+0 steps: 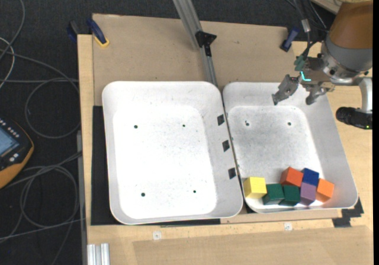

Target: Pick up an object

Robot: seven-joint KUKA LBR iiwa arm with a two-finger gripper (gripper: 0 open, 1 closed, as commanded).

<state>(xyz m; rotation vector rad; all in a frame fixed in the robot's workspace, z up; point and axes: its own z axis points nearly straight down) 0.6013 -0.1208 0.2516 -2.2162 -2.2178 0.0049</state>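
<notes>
right bin (331, 139) — middle bare | blocks (290, 188) crowd near wall

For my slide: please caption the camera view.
Open two-finger gripper above far edge of right white bin; small coloured cubes clustered at near edge.

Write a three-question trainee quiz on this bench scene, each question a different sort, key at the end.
1. True or false: the gripper is closed around a block.
2. Multiple choice: the blocks sit in which part of the right bin? A) far edge B) centre C) near edge
3. Fill in: the block farthest left in the cluster is ____.

Key
1. False: it hangs open above the bin's far end, fingers spread, nothing between them.
2. C: the cluster, from the yellow block to the orange block, lies along the near edge.
3. Yellow.
</notes>
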